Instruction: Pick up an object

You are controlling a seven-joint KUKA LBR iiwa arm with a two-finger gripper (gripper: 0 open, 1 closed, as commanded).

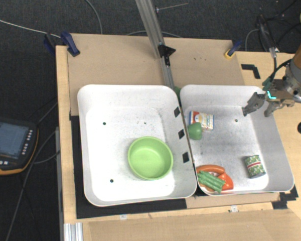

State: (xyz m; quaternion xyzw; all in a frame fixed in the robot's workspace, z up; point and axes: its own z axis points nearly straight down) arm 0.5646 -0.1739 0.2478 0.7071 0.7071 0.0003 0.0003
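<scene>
I'm hanging over the right bin, up at its far right corner, and my gripper points down and inward toward the bin floor. My two dark fingers stand apart, spread wide with bare white bin showing between them, so I'm released and gripping nothing.

Nearest to my jaws, off toward the middle of the bench, lies a small carton with red, white and blue print, flat on the bin floor. Touching it on its near side, further from me, sits a green ball, tucked against the divider where the two bins meet.

Straight toward the camera from my jaws, well apart from them, a small green can lies tilted near the bin's front wall; its label is too blurred for me to read. Further along that front edge, away from me, a cluster of toy vegetables rests in the near inside corner, orange and red pieces with green ones on top. I think they sit on a little plate, though the view is too soft to be sure.

Far across from my jaws, in the left bin, a green bowl sits upright toward its front.
</scene>
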